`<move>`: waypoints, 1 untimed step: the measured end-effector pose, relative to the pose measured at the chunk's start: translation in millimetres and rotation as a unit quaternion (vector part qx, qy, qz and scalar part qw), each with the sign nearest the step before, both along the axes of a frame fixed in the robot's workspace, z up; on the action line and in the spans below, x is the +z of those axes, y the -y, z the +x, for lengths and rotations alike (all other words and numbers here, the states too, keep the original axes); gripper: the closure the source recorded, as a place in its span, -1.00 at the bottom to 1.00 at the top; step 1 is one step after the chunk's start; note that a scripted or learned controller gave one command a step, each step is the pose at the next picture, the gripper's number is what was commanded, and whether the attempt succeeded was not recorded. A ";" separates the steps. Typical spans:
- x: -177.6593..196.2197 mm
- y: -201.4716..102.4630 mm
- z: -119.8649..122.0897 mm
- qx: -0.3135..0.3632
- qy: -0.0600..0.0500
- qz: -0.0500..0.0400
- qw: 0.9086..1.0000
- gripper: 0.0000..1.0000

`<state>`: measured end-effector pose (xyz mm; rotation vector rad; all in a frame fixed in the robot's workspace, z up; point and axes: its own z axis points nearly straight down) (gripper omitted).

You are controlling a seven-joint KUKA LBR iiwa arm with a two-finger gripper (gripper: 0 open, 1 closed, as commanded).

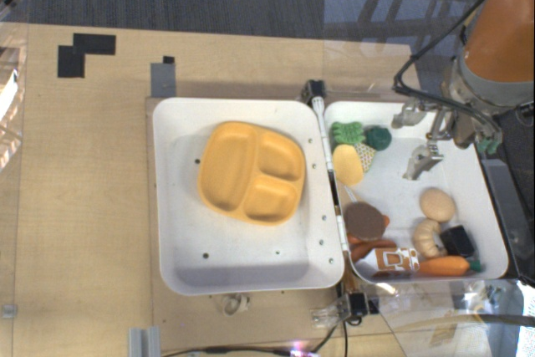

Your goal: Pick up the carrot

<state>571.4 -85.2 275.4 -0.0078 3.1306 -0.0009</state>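
Observation:
The carrot (443, 266), orange with a green tip at its right end, lies along the front wall of the right bin (493, 205). My gripper (416, 141) hangs over the back half of that bin, well behind the carrot and slightly left of it. Its two metal fingers (422, 160) stand apart with bare bin floor between them, so it is open and holds nothing. The grey arm with its orange band (501, 21) reaches in from the upper right.
Around the carrot are a black block (457, 241), a pale garlic-like piece (428, 237), a beige egg shape (436, 205), a labelled red item (386, 256) and a brown disc (365, 220). Green vegetables (347, 132) and a yellow lemon (348, 165) sit at back left. A yellow divided plate (251, 171) lies in the left bin.

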 end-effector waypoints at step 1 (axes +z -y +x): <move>-82.8 -11.3 33.3 0.076 -0.003 0.001 0.997 -1.00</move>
